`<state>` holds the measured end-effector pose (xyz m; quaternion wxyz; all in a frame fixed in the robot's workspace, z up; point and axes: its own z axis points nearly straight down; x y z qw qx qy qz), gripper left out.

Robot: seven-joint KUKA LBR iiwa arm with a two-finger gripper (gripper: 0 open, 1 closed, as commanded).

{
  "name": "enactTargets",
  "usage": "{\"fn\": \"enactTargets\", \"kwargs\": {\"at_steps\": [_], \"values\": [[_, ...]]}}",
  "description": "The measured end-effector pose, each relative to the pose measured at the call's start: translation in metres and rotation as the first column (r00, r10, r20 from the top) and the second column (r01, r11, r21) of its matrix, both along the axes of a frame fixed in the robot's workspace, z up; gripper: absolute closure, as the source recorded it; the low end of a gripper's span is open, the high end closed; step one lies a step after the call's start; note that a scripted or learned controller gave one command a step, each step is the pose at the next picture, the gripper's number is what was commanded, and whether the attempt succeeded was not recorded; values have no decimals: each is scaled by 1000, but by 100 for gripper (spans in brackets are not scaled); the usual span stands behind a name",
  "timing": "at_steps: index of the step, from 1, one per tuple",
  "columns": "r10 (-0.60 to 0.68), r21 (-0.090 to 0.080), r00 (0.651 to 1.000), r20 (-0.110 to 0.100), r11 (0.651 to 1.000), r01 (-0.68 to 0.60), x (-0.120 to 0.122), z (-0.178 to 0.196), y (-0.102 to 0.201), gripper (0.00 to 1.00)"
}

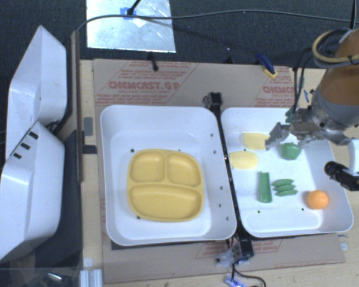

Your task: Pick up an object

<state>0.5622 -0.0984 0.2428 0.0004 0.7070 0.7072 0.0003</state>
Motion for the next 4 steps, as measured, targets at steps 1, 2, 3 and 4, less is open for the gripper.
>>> {"fn": "enactTargets", "kwargs": {"at_steps": [1, 2, 3, 4], "values": [[2, 0, 1000, 6, 1000, -2, 10, 69, 27, 0], [-2, 0, 1000, 4, 1000, 2, -10, 109, 4, 0], [0, 0, 1000, 2, 1000, 0, -10, 117, 5, 100], [1, 0, 1000, 2, 1000, -1, -9, 128, 5, 100]]}}
